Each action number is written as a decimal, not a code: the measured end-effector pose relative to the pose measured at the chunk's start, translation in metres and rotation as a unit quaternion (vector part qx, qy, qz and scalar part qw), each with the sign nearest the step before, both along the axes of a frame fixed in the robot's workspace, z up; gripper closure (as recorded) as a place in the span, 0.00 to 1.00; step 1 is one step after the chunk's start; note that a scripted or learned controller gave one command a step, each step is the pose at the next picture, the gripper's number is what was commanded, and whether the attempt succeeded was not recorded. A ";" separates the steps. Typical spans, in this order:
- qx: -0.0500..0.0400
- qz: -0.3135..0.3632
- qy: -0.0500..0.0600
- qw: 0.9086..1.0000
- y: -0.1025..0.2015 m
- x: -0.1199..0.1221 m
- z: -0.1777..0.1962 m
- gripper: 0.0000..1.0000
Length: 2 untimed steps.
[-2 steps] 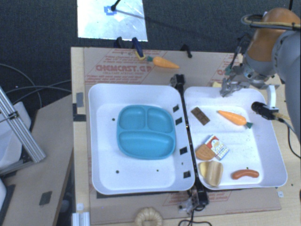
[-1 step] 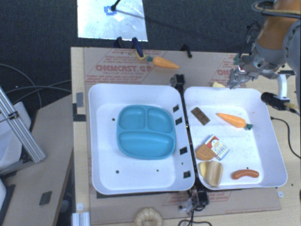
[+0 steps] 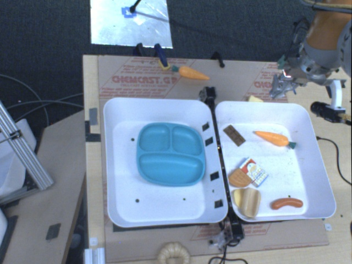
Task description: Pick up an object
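The right bin (image 3: 308, 120) holds several toy foods: a brown chocolate bar (image 3: 234, 135), an orange carrot (image 3: 272, 138), a small printed box (image 3: 254, 172) beside a brown cookie (image 3: 240, 178), a tan taco shell (image 3: 248, 202) and a sausage (image 3: 286, 203). My gripper (image 3: 281, 87) hangs above the bench just beyond the right bin's far rim, right of centre, with its fingers pointing down and nothing visible between them. The left bin (image 3: 118, 147) carries a blue divided plate (image 3: 170, 153).
A second carrot (image 3: 190, 72) lies on the cardboard behind the left bin, next to a blue clip (image 3: 160, 55). A small yellow piece (image 3: 255, 98) sits at the right bin's far rim. A metal sheet (image 3: 131, 15) lies on the floor. A braided pastry (image 3: 175, 253) rests at the front edge.
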<state>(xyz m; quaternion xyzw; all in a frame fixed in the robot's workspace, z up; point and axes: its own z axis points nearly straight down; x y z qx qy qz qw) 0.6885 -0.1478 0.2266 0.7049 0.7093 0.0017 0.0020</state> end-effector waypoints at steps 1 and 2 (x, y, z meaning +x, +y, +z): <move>0.001 0.001 0.002 1.000 0.051 -0.021 -0.006 1.00; 0.001 0.001 0.001 1.000 0.096 -0.017 0.008 1.00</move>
